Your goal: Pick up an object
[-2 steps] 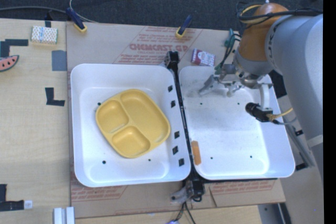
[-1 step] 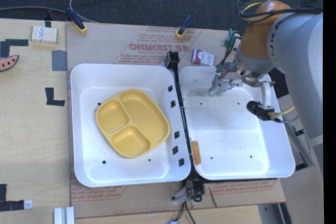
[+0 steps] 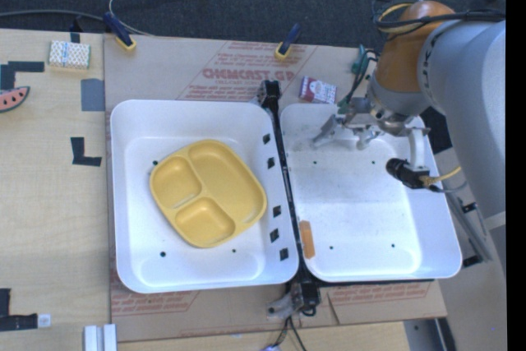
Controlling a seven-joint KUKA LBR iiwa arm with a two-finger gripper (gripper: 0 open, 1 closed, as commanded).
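Arm (image 3: 460, 86) in from the right, orange band (image 3: 407, 53) above the wrist, bent over the right bin (image 3: 427, 259). Gripper (image 3: 341, 130) low over that bin's far left part, close to the divider (image 3: 278, 177) between the bins. Open or closed: cannot tell, since the metal parts at the tip blur into the white floor. Nothing seen in its grasp.

Orange piece (image 3: 306, 238): small, oblong, lying in the right bin against the divider wall. It is nearer the camera than the gripper, slightly to its left, and well apart from it. No contact.

Yellow plate (image 3: 207, 191): three compartments, flat on the floor of the left bin (image 3: 131, 127). It is across the divider from the gripper, to its left and nearer the camera, apart from it. It sits at a slant to the bin walls.

Beyond the gripper, just outside the right bin's far rim, a small red-and-white packet (image 3: 316, 90) lies on the cardboard (image 3: 164, 70). Near it, further out, a yellow-and-blue clamp (image 3: 288, 45) sits at the cardboard's far edge. A second clamp (image 3: 119, 29) is far off to the left along the same edge.

Far left of the gripper, on the bare wood bench (image 3: 49, 201): a patterned block (image 3: 68, 54) and a red slice-shaped thing (image 3: 12, 99), with some black tape marks (image 3: 82, 154) nearer the camera.

A black cable (image 3: 411, 173) hangs off the arm over the right bin, right of the gripper.
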